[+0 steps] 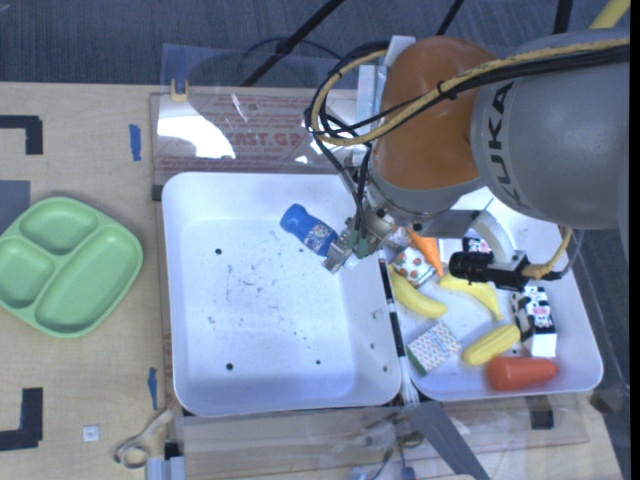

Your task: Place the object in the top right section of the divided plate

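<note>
A green divided plate (68, 266) lies on the wooden bench at the far left, outside the bins. A blue tube-shaped object with a patterned end (305, 227) is in the upper right part of the left white bin (200, 368). My gripper (343, 251) hangs just to the right of it, touching or nearly touching its patterned end. The big orange-banded wrist above covers the gripper's upper part, and I cannot make out whether the blue object is gripped.
The right bin (585, 363) holds yellow bananas (420, 298), an orange carrot (428, 253), a red piece (520, 371), a checkered packet (433, 347) and small white-and-black items (540, 313). A clear plastic sheet (240, 128) lies behind the left bin.
</note>
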`<state>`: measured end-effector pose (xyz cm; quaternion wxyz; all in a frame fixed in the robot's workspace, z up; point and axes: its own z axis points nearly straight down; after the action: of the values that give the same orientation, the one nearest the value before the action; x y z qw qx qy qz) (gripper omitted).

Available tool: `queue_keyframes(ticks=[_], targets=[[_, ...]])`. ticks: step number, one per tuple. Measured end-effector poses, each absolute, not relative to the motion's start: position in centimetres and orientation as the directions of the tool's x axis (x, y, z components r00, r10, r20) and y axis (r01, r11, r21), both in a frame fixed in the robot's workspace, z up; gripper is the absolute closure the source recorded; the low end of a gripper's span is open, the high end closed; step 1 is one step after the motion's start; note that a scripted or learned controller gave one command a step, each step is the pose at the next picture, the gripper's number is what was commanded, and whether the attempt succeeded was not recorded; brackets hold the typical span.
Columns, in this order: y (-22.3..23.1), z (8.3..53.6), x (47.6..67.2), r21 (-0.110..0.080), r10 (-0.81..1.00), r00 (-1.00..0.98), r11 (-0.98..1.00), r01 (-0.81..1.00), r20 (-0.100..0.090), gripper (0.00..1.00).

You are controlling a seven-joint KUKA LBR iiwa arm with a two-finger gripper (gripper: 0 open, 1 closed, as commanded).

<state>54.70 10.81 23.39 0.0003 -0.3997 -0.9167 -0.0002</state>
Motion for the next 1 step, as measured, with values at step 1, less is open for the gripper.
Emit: queue_keyframes(ticks=[1], targets=[[4.34,23.19,58.07,0.004,0.527,-0.85,0.85,0.527,-0.005,1.0]])
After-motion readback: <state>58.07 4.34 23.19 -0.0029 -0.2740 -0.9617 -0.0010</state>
